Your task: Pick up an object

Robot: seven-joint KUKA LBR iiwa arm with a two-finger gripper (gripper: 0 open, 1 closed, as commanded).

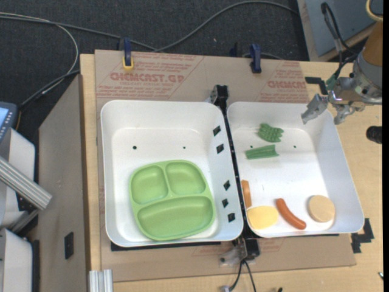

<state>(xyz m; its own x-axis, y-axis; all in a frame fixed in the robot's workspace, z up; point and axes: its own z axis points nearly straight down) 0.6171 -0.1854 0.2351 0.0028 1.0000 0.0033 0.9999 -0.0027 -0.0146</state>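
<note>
- Sausage (291,214) is lying in the right bin (340,169), between yellow piece (262,217) and tan disc (321,208).
- I am seeing the gripper (326,109) hovering over that bin's far right rim, fingers spread, grasping nothing.

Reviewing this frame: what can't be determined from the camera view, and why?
- Gripper: small and blurred at the right bin's far corner; its state can't be read.
- Arm: cut off by the right edge.
- Small orange piece: partly tucked against the right bin wall by the divider; identity unclear.
- Two green items: too small to identify.
- Green tray: compartment depth unreadable.
</note>
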